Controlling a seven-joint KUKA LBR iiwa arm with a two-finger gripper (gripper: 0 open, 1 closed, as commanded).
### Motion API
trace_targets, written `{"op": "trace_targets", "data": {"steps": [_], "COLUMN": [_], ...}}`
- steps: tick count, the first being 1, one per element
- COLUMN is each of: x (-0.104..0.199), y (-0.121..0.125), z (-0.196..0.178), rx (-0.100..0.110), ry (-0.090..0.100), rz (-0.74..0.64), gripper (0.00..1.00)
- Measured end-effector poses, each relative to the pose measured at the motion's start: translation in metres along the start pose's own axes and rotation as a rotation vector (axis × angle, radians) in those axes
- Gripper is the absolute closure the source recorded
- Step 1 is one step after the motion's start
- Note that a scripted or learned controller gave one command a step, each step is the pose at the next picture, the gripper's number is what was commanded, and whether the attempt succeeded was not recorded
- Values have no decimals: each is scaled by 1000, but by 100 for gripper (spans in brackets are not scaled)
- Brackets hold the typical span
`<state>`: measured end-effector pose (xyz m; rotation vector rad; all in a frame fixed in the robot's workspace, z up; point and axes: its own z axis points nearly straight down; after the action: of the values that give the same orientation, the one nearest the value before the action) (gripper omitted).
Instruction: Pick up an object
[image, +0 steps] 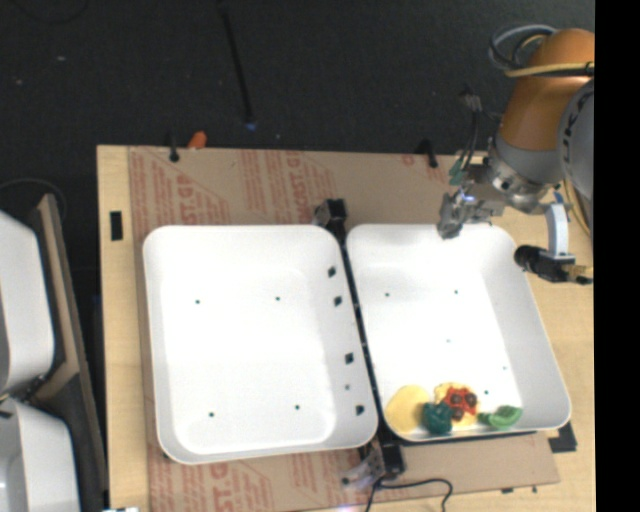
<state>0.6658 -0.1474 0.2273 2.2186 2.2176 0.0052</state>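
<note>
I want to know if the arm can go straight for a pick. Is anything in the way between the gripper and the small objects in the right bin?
Nothing visible is. The gripper sits over the right bin's far edge; the objects cluster at its near edge, bare white floor between.

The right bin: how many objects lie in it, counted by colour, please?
All lie in the near corner of the right bin, close together:
Yellow, pale disc: 1
Teal object: 1
Red-orange object: 1
Green object: 1
Total: 4, as far as the small cluster lets me tell.
</note>
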Motion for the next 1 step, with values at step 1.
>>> {"op": "trace_targets", "data": {"steps": [1], "x": [-1], "y": [1], "z": [-53], "rx": [0], "ry": [0], "rz": [0], "gripper": [100]}}
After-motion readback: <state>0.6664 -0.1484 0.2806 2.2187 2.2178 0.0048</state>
